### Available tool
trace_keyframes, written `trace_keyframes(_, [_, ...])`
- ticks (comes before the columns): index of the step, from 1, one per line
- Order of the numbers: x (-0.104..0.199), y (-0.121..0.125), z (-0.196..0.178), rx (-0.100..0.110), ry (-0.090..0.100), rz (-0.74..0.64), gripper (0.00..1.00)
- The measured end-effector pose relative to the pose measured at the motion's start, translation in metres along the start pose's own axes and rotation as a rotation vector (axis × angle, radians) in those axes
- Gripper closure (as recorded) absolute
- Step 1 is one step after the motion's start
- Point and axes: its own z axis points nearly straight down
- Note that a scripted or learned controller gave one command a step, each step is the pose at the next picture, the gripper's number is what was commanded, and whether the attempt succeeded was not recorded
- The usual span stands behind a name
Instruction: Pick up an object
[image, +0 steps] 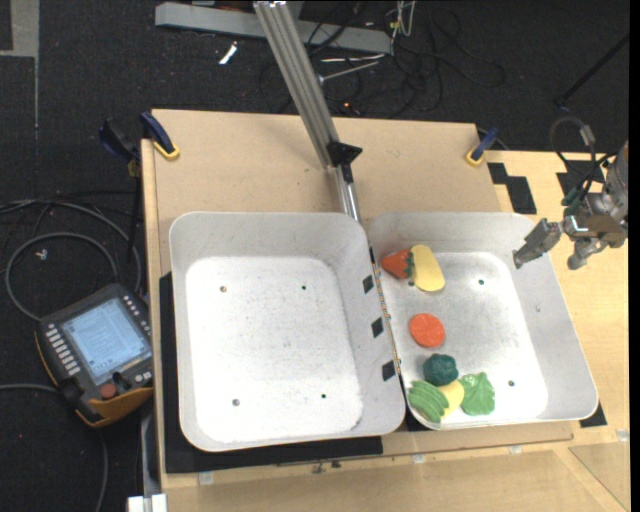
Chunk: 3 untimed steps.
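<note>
Arm enters at the right edge of the view, wrist partly cut off, with the tool (558, 252) hanging over the right rim of the right bin (560, 330), near its upper right corner. Two fingers splay wide apart, one slanting down-left toward the bin floor, the other shorter and angled down beside it; nothing between them. Tool sits well apart from every object. All objects cluster along the left side of the right bin, close to the divide between the bins. Yellow banana-shaped piece (428, 268) lies near the top of the cluster, long axis running roughly top to bottom with a slight tilt, narrower end up. Red piece (397, 263) touches its left side, pointing toward the bin's left wall. Below them, apart, an orange round disc (427, 329) lies flat, no clear axis. Further down, a dark teal lump (439, 369) sits just above a tight group at the bottom rim: a green ridged piece (428, 401) lying diagonally with its long axis upper left to lower right, a small yellow piece (453, 394) wedged in the middle, and a light green leafy piece (479, 394) on the right. Left bin (270, 330) sits beside it on the wooden bench (250, 160). A teach pendant (95, 345) rests on the floor to the left.
</note>
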Motion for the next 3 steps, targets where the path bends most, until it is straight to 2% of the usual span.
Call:
trace_keyframes(1, [0.0,0.001,-0.003,-0.005,-0.001,-0.001,0.0])
trace_keyframes(3, [-0.004,0.009,0.09,0.0,0.0,0.002,0.0])
